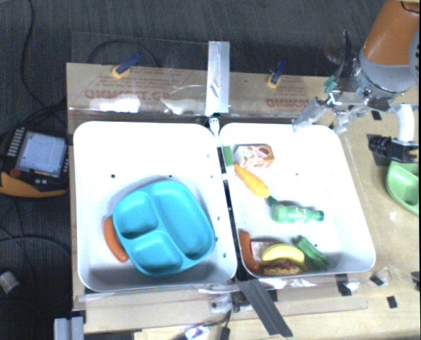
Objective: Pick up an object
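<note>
My gripper (325,117) hangs over the far right corner of the right bin (352,190), above its rim, fingers spread open and nothing between them. Below it in that bin lie a brown snack pack (255,156), an orange carrot (252,181) and a green bottle (296,213) on its side. At the near edge are a yellow banana (282,251), a dark green piece (312,254), a brown sandwich (281,267) and a reddish piece (245,244). The left bin (97,147) holds a blue divided plate (164,225) with an orange sausage (114,239) beside it.
A metal divider strip (218,76) runs between the bins at the back. A green container (406,183) sits off the bench at the right. A handheld device (33,158) lies on the floor at the left. Clamps (127,64) hold the back board.
</note>
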Controlling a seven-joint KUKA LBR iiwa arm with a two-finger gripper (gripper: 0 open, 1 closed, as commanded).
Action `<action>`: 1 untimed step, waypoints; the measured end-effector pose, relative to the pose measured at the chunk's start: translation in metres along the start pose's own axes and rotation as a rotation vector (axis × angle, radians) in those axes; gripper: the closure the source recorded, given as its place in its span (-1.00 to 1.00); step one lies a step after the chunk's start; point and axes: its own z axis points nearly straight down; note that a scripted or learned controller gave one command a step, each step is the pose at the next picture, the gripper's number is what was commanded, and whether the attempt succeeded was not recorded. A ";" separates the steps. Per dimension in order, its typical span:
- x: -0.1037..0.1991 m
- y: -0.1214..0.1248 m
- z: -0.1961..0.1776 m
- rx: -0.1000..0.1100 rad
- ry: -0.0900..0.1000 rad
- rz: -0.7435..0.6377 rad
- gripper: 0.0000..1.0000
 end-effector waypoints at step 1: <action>0.023 -0.029 0.109 0.001 0.000 -0.078 -1.00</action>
